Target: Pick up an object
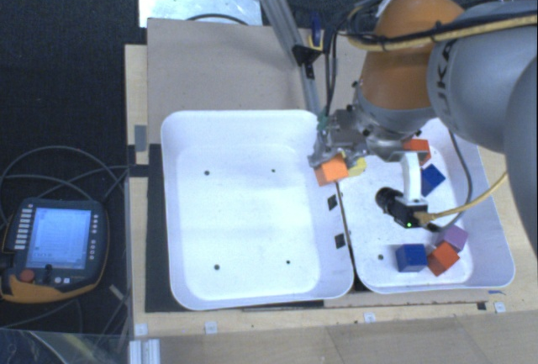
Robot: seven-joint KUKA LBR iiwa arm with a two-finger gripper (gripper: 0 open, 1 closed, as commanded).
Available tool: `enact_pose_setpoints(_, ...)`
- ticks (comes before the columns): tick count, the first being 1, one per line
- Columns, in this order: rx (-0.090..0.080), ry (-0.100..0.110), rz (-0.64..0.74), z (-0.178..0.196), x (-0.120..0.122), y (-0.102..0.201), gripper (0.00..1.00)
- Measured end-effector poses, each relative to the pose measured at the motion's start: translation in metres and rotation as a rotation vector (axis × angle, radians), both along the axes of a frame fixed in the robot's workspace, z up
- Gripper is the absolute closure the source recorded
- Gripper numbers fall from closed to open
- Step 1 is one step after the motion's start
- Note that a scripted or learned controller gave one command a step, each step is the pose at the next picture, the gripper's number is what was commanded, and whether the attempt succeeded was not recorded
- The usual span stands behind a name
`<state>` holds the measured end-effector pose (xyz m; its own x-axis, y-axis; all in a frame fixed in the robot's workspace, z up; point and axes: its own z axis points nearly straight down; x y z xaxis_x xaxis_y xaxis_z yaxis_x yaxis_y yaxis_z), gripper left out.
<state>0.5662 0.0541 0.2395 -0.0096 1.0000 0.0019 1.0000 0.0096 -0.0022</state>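
Orange block sits clenched in the jaws of the gripper, raised above the rim between the two white bins, at the right bin's left edge. A yellow piece peeks beside it. To do this well, the arm should lift straight and slowly, keeping its squeeze steady, clear of the left bin's wall.

The grey arm comes in from the right, its orange band sitting directly above the wrist. Below the band the wrist points down and leftward, ending in the hand, whose fingers are closed around an orange block held at their tips.
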Motion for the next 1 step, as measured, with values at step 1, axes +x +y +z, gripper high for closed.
enact_pose_setpoints(1,0.000,0.001,-0.001,-0.0099,-0.0386,0.0328,1.00)
